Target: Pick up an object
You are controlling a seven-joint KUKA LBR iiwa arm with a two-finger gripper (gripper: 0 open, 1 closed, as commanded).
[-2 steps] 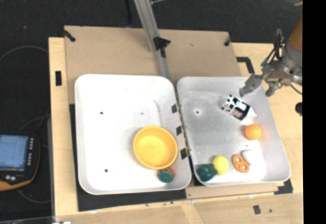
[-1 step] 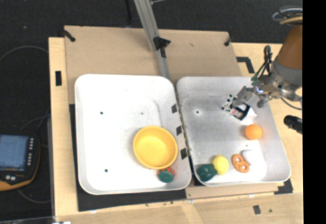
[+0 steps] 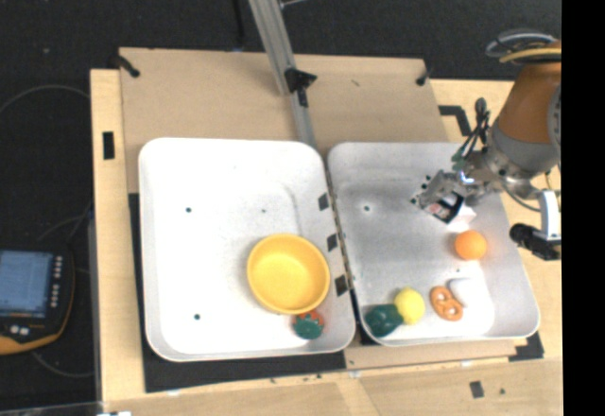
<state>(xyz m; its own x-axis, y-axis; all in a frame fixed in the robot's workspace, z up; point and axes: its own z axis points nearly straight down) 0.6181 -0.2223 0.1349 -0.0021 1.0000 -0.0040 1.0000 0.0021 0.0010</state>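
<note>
both white bins [image 3: 236, 178] look like smooth, slightly glossy plastic, and the yellow bowl [image 3: 288, 273] has the same smooth plastic sheen. the desk [image 3: 359, 102] beneath them is a matt, pale brown board like wood or fibreboard, and the slanted pole [image 3: 269, 12] above it looks like dull grey metal. the orange ball [image 3: 470, 245] is smooth and matt.

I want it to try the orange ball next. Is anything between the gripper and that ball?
Nothing visible. The gripper hangs over the right bin, and the orange ball lies just below-right of it in the view, with bare bin floor between them.
</note>
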